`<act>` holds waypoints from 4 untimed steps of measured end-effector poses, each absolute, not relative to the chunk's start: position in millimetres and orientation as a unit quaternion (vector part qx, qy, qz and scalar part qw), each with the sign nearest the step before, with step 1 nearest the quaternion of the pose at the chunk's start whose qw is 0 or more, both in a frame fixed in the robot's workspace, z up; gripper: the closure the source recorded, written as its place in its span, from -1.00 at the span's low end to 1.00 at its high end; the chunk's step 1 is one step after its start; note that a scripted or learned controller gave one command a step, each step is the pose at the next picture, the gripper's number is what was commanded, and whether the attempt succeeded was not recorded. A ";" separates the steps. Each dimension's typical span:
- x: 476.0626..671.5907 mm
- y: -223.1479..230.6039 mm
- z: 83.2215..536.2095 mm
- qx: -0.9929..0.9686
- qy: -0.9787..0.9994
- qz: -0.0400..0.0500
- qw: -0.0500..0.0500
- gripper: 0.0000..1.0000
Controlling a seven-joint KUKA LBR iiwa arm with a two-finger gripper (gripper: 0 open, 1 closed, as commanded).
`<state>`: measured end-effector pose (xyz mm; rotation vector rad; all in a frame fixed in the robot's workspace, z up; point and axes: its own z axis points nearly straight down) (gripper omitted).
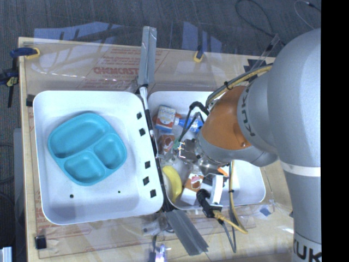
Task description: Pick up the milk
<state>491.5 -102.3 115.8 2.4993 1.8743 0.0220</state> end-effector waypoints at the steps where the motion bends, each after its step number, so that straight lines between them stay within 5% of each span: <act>1: 488.8 -165.2 107.1 0.861 0.508 0.014 0.009 -1.00; 2: 489.7 -195.0 107.2 0.860 0.510 0.015 0.008 -1.00; 3: 490.4 -199.8 119.3 0.860 0.511 0.013 0.015 1.00; 4: 476.9 -168.4 203.7 0.849 0.528 -0.001 -0.002 1.00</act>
